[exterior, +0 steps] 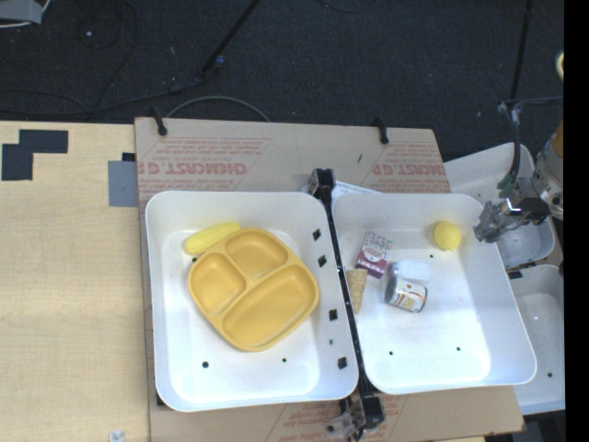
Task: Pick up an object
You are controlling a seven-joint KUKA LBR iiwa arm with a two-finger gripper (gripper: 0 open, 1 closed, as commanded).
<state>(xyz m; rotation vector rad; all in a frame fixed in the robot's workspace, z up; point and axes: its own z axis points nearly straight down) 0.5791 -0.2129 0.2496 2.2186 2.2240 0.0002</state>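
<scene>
While the gripper (492,219) hung at the right rim of the right bin (497,339), we could not tell how it was set, since the slanting camera view showed it too small and dark against the arm. We counted several candidates in that bin: a small yellow ball (447,236) nearest the gripper, a little can (407,295) lying on its side just beside a pale, clear-looking wrapper (411,271), a pink-and-white packet (374,253), and a tan cone (356,287) by the divider. In the left bin (175,357) sat a yellow divided plate (253,288) with a yellow corn cob (212,238) touching its upper-left edge.

We judged the ball the likeliest pick: light, probably soft or foam-like, but round and apt to roll away unless taken squarely across its middle. We thought the can stiffer and heavier, best pinched across its curved body, though smooth and liable to slip. The packet looked thin, flat and hard to get under.
</scene>
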